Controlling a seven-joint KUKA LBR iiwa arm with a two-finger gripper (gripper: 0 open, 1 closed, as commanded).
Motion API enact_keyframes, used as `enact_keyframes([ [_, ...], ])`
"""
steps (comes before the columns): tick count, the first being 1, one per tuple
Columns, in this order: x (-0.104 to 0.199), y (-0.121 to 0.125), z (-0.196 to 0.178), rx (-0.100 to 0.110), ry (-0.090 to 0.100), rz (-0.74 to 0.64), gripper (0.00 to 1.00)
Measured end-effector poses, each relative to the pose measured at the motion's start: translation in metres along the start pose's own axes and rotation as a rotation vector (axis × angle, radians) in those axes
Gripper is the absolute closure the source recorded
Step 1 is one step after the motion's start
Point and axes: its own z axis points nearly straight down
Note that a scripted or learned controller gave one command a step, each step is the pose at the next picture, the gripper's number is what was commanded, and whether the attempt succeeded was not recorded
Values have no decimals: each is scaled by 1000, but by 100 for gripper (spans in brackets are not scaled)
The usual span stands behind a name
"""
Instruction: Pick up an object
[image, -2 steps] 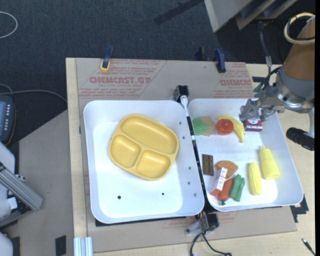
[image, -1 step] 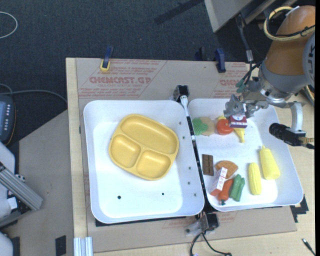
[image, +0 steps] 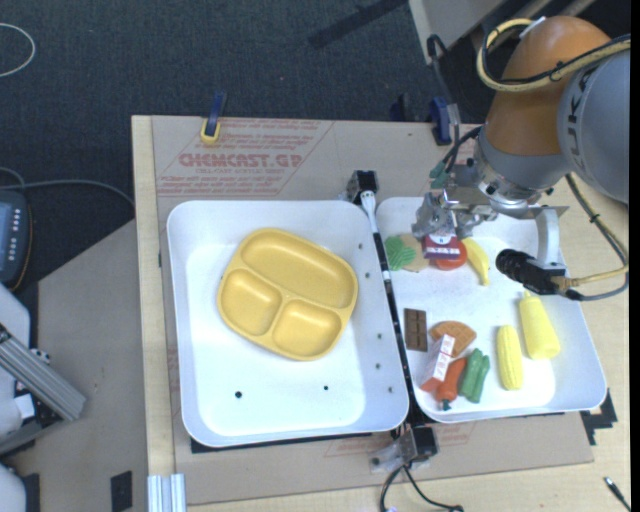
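Observation:
My gripper (image: 441, 228) hangs over the back left part of the right bin (image: 580, 385). Directly under it lies a red toy with a white label (image: 446, 256), touching or nearly touching the gripper's tip. A green leafy toy (image: 401, 252) lies just to its left and a small yellow banana (image: 478, 262) just to its right. Whether the red toy is gripped is hidden by the gripper body.
The front of the right bin holds a brown bar (image: 415, 329), a tan cookie (image: 455, 331), a carrot (image: 446, 376), a green vegetable (image: 474, 376) and two yellow corn cobs (image: 509, 356) (image: 538, 326). A yellow divided plate (image: 288, 292) lies in the left bin (image: 200, 380).

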Motion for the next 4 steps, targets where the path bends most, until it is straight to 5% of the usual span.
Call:
enact_keyframes([
  [1,28,13,-7,-6,-1,1,100],
  [4,38,5,2,0,-2,3,100],
])
